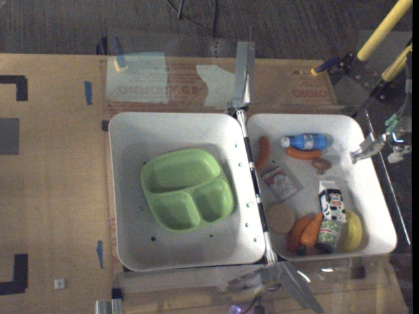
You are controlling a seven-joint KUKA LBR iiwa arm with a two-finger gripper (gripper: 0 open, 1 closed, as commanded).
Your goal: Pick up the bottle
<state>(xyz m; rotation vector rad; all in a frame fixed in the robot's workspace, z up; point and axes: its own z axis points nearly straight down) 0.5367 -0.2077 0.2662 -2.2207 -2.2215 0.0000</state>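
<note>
The bottle (306,140) is small and blue with a white cap, and it lies on its side at the back of the right bin (373,188), cap pointing left. An orange sausage (304,154) lies right against its front side. My gripper (382,144) hangs at the right bin's right rim, well to the right of the bottle and apart from it. Only part of it shows at the view's edge, and nothing is visibly held in it.
The left bin (124,195) holds a green divided plate (187,189). The right bin also holds a second sausage (263,152), a small packet (281,183), a milk carton (332,216), carrots (306,231), a banana (353,231) and a round biscuit (281,218).
</note>
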